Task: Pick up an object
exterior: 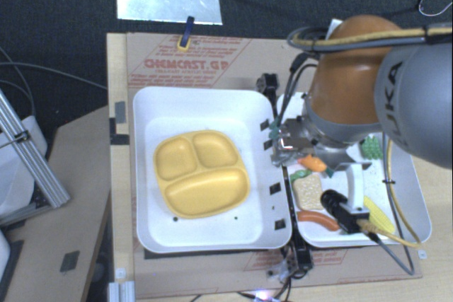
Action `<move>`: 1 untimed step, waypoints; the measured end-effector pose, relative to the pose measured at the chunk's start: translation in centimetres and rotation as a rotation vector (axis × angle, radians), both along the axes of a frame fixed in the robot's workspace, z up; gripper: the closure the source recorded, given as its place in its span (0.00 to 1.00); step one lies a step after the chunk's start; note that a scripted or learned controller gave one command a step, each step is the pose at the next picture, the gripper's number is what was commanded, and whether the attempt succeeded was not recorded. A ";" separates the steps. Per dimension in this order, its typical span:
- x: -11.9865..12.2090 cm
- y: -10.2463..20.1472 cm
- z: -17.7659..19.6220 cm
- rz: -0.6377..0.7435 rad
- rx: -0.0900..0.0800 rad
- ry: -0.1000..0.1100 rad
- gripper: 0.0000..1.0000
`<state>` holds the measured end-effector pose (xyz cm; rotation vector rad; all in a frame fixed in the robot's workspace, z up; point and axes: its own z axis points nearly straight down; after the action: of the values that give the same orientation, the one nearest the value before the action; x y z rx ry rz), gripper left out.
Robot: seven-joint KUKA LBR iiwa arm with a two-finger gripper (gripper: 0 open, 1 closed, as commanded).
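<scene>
The arm point(354, 81) hangs over the far-left part of the right bin point(419, 221). Its gripper point(301, 145) is low among the toy food there, just above an orange piece point(312, 164). I judge this to be the reaching or closing step of a pick, with nothing lifted yet. The wrist hides the jaws, so I cannot tell whether they are apart or together, and nothing can be seen clamped in them.

If the orange piece is the target, the next move calls for closing squarely on it and then rising straight up. The piece is small and rounded, so it could slip out. It also lies close to the bin's left wall and touches or nearly touches the bread slice point(308, 189) just nearer the camera, which leaves little room.

The right bin also holds a reddish sausage point(318, 221) by the near edge and a corn cob point(379, 217) to its right. A green piece point(371, 147) lies farther back, partly under the arm.

The left bin point(205, 94) holds one thing, a yellow plate point(202, 172) with three compartments and no food in them. It lies flat near the middle, well apart from the gripper.

Both bins sit side by side on a cardboard sheet point(191, 56) printed in red, which rests on the counter point(78, 152).
</scene>
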<state>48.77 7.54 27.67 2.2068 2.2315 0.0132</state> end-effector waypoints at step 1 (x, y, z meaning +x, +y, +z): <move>0.0 -2.0 9.9 -0.007 -0.002 -0.005 1.00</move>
<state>48.79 5.56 37.60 2.2116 2.2200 0.0167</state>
